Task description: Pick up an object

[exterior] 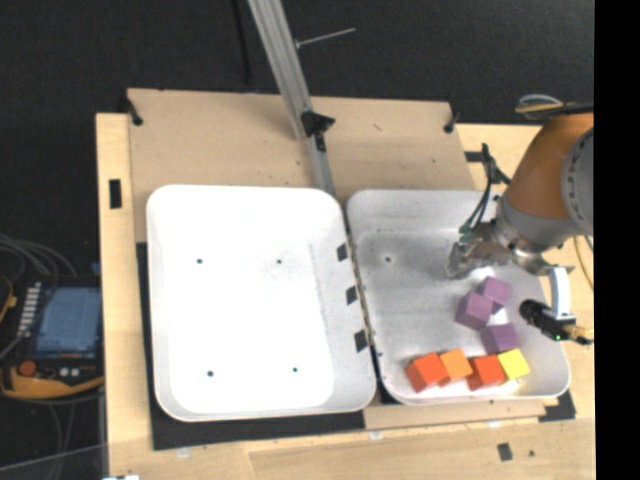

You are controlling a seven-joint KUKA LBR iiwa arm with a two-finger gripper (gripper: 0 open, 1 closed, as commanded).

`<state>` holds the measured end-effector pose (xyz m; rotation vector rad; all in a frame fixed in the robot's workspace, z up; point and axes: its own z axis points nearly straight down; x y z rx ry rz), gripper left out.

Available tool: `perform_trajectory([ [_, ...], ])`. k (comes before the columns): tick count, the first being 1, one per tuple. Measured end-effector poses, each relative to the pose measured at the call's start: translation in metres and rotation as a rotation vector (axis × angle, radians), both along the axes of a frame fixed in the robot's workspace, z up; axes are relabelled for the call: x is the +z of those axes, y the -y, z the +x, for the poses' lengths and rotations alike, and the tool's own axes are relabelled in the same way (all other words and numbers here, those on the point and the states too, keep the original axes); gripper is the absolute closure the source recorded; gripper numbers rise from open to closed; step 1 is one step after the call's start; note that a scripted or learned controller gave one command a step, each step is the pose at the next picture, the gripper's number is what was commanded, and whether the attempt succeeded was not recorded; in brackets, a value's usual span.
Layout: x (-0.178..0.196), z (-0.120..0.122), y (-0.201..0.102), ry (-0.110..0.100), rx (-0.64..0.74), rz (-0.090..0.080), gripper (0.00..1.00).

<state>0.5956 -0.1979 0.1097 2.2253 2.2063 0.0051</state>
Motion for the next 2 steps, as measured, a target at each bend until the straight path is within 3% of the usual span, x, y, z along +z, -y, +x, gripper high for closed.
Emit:
perform_trajectory([
  [2, 0.091, 0.005, 0.012, -0.001, 0.003, 0.001, 1.0],
])
